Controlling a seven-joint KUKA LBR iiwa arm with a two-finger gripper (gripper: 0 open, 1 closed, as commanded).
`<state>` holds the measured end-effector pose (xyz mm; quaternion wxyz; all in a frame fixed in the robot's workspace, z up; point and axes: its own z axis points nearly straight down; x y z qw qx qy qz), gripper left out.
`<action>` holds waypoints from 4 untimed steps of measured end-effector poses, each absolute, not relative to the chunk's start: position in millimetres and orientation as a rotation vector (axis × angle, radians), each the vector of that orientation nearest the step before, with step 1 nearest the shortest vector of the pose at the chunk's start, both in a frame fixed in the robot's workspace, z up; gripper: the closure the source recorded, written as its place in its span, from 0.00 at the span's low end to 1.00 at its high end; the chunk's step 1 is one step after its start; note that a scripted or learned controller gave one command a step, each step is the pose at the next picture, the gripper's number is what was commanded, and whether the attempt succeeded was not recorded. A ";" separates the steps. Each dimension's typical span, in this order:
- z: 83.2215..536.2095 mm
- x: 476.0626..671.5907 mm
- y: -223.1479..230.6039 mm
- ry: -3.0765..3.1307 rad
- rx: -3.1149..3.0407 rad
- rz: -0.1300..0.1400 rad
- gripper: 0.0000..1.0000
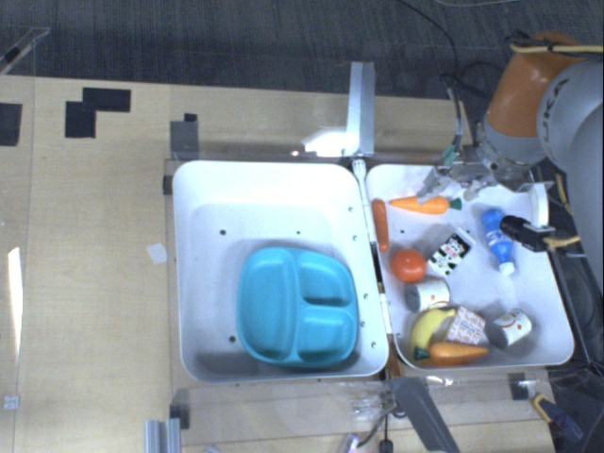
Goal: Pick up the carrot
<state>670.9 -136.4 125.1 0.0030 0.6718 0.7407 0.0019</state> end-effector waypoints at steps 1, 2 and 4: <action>87.4 670.3 -151.2 2.491 1.909 0.003 0.00; 98.1 670.5 -150.8 2.495 1.904 -0.002 1.00; 216.1 641.3 -52.8 2.386 2.035 0.008 1.00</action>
